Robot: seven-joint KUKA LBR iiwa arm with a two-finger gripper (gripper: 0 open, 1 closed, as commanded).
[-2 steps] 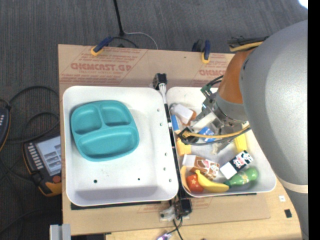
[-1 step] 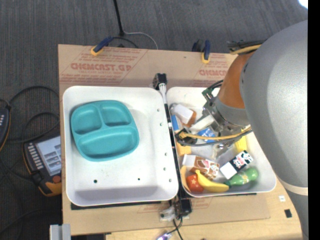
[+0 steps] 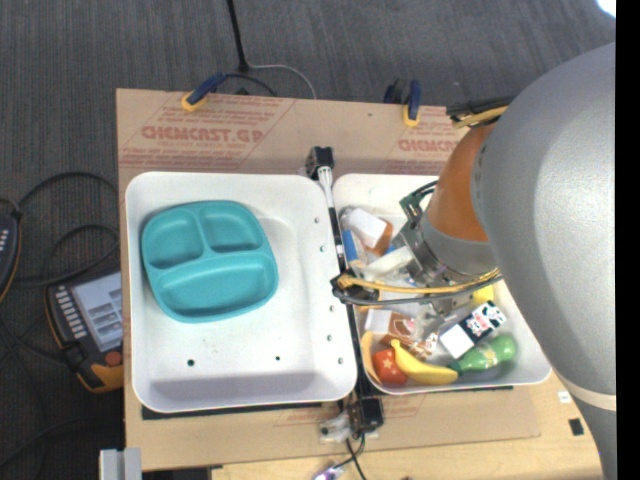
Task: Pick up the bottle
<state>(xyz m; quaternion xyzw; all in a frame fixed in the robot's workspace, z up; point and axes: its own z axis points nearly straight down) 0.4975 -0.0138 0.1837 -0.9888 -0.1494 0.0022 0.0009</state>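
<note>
Desk (image 3: 200, 128): brown board, clamped at the far edge, carrying two white bins side by side.

Left bin (image 3: 240, 368): holds one teal tray (image 3: 208, 258) with three compartments, lying flat toward the far left corner.

Right bin (image 3: 520, 373): crowded. Near edge: tomato (image 3: 388, 365), banana (image 3: 425, 366), a green item (image 3: 490, 356), a black-and-white block (image 3: 475, 328). Far part: an orange-and-white item (image 3: 372, 230) near the divider. Much of this bin is covered by the arm.

Arm (image 3: 560, 218): grey, orange band, reaching in from the right and low over the right bin.

Hand (image 3: 415, 293): down among the clutter in the middle of the right bin; cables cross it, and whether it is wide, narrow or holding anything cannot be told.

Bottle (image 3: 385, 265): taken to be the pale item lying just beside the hand, near the divider; identification uncertain.

Task status: judged mid-attempt. Reach into the bin made; grasp unconfirmed; lift not yet done. Nothing visibly raised clear of the bin.
</note>
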